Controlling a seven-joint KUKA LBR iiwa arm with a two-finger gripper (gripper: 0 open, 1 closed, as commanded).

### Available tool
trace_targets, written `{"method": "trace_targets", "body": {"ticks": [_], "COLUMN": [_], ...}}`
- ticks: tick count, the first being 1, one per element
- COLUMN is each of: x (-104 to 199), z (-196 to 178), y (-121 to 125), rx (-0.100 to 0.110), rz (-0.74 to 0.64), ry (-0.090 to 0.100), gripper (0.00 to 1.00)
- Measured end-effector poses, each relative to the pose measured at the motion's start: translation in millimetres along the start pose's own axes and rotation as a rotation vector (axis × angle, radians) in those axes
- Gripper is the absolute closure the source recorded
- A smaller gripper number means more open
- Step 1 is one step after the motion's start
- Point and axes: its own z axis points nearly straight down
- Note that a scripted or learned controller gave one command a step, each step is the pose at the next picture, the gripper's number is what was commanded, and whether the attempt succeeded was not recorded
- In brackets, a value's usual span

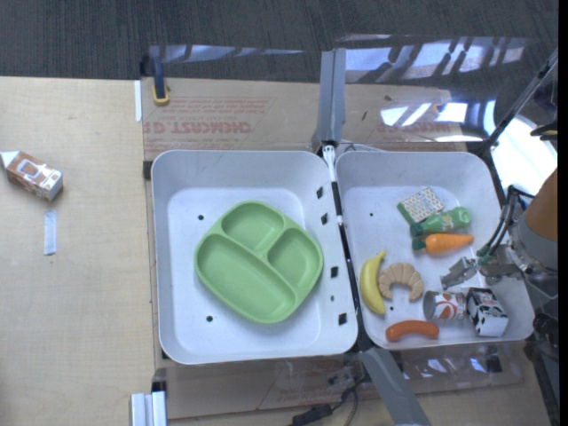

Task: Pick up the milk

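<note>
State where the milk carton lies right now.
The milk carton lies in the right bin's lower right corner, beside the can, just below the gripper.

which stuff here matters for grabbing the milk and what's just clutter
For the job: milk carton, gripper, right bin.

Lying about: banana, croissant, carrot, sausage, can, green plate, left bin, small carton.

bench (80, 327) | two white bins (169, 264) side by side | small carton (34, 176) far left

A robot lab: two white bins (169, 238) on a cardboard-lined wooden bench (71, 327).
</note>
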Motion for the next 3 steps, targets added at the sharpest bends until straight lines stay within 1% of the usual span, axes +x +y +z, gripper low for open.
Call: {"method": "trace_targets", "body": {"ticks": [1, 2, 3], "x": [-0.3, -0.3, -0.6], "z": [-8.5, -8.5, -16.9], "y": [0.3, 0.3, 0.6], "rx": [0.0, 0.0, 0.001], "rz": [0.002, 0.001, 0.003], "ry": [0.0, 0.0, -0.001], "gripper": [1.0, 0.0, 1.0]}}
